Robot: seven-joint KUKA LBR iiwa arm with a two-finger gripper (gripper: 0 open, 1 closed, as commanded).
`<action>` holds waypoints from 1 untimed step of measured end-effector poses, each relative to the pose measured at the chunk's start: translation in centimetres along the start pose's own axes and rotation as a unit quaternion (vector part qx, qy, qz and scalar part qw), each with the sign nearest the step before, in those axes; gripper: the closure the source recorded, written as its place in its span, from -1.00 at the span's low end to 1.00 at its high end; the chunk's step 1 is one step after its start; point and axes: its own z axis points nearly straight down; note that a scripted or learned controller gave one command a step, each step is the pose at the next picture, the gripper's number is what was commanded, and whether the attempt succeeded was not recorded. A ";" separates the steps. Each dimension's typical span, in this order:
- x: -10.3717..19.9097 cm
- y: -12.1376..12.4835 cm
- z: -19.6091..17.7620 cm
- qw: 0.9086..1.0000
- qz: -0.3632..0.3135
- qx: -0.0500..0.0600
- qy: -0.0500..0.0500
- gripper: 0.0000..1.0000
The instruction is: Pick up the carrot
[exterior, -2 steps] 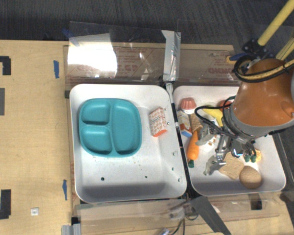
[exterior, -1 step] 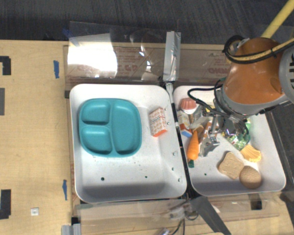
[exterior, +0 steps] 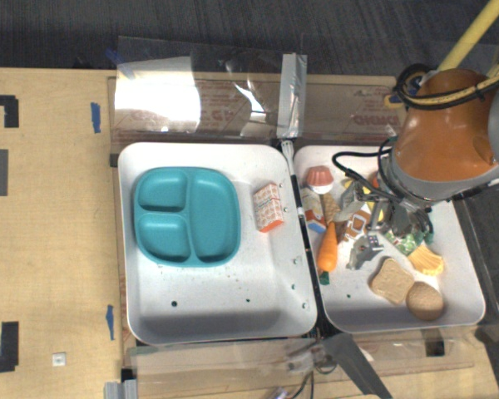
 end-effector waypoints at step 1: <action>-2.9 -0.2 0.0 1.000 0.018 0.000 -0.002 -1.00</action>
